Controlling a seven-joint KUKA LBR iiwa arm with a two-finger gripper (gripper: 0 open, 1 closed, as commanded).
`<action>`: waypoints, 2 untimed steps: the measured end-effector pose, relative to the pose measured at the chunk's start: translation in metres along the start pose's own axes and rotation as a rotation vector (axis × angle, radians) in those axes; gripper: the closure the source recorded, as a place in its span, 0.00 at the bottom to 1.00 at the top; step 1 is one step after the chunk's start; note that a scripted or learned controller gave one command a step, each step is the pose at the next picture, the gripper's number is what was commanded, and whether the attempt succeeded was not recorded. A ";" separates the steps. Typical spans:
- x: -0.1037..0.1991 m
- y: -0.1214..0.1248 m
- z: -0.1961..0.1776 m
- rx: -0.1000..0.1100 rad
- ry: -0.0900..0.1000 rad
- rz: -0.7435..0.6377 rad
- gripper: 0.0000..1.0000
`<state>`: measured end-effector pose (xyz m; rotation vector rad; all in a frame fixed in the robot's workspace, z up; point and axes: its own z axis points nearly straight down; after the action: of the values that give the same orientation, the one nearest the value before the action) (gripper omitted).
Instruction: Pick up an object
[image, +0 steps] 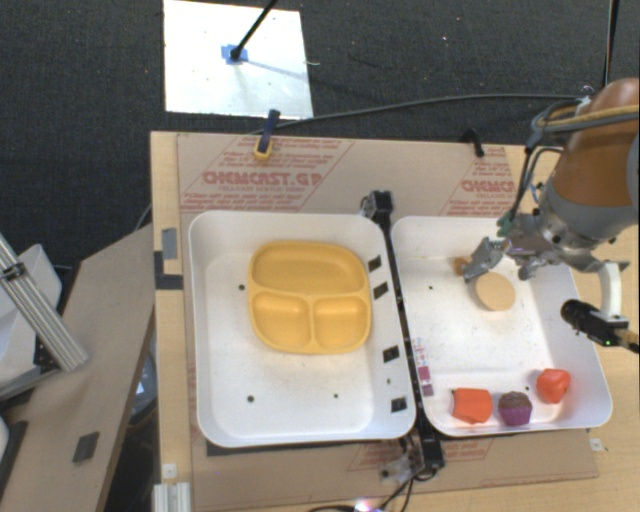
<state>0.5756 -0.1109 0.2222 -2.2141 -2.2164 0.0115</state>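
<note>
In the right bin (440, 330) a tan round disc (494, 293) lies flat near the far side. My gripper (505, 264) hangs right above its far edge, reaching in from the right. Its two grey fingers (482, 260) stand spread apart, open, with nothing between them. A small brown bit (462, 266) lies just left of the left finger. Along the bin's near edge sit an orange block (472, 404), a purple cupcake-like piece (514, 408) and a red-orange piece (553, 383).
The left bin (215, 330) holds a yellow divided plate (308, 297). A black divider with clips (392, 300) runs between the bins. A black fitting (590, 322) juts over the right bin's right rim. The right bin's middle floor is bare.
</note>
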 end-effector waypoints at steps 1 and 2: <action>0.000 0.002 -0.007 -0.013 -0.001 -0.002 0.00; -0.007 0.010 0.048 -0.010 -0.001 0.000 0.00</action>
<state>0.5848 -0.1180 0.1744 -2.2195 -2.2220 0.0021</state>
